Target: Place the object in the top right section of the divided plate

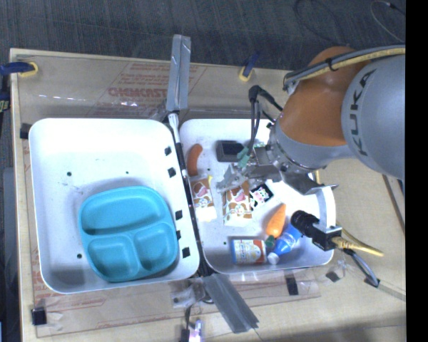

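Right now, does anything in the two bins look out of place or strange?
Nothing looks spilled or broken. The blue divided plate lies flat but turned askew in the left bin. In the right bin, the small bottle lies on its side among loosely scattered items, and the gripper hangs above them.

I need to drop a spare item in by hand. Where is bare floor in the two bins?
Left bin: the back half, behind the blue divided plate, is bare, plus a strip along its left wall. Right bin is crowded: sausage, cards, carrot, bottle and the arm overhead.
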Available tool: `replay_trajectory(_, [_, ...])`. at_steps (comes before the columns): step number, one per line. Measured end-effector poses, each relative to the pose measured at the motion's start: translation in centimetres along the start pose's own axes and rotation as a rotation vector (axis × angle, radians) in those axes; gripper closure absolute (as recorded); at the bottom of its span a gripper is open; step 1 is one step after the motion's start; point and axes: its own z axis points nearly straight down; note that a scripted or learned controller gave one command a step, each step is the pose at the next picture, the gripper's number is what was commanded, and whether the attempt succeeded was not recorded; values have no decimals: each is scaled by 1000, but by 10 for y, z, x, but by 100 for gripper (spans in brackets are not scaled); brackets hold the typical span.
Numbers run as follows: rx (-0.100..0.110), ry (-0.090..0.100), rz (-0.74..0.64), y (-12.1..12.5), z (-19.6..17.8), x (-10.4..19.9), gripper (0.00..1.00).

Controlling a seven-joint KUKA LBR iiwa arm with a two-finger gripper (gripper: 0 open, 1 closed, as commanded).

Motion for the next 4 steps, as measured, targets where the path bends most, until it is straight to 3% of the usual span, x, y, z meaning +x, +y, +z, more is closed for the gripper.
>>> replay_trajectory(1, [3, -1, -67, 19, 36, 68, 100])
replay_trajectory(2, [2, -1, -59, 44, -1, 160, 100])
replay_trajectory(3, [4, -2, -89, 16, 40, 191, 100])
replay_trajectory(4, [1, -2, -108, 25, 40, 229, 100])
